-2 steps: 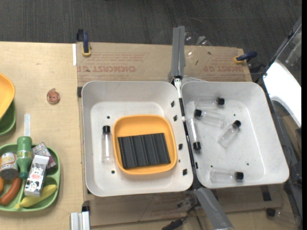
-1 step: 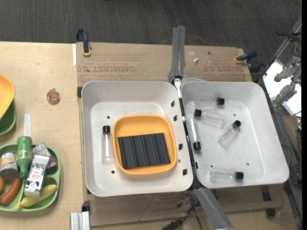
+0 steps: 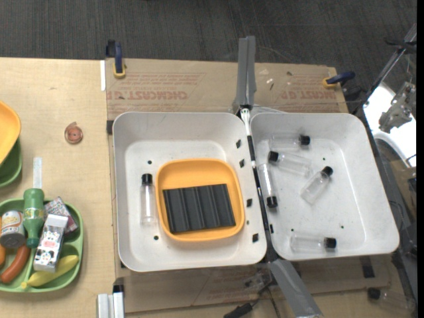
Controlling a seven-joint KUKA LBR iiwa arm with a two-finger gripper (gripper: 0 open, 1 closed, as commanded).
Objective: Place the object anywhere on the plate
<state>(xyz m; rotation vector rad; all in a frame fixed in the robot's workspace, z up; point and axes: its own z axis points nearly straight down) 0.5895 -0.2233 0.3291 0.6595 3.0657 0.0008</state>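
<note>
Plate [image 3: 199, 171] sits in left bin [image 3: 129, 144], dark ridged insert on it, no vial on it yet. One vial [image 3: 146, 197] lies just beside plate; more vials [image 3: 317, 184] loose in right bin [image 3: 358, 151]. End effector state: cannot tell. Pick and place both left.

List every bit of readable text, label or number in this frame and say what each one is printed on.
"CHEMCRZT" or something close, red, printed upside down and partly blurred, on the brown cardboard sheet behind the two white bins.
A matching red print, upside down on the same cardboard behind the right white bin: too faint to read.
Labels on the toy groceries in the green plastic tray: too small to read.
</note>
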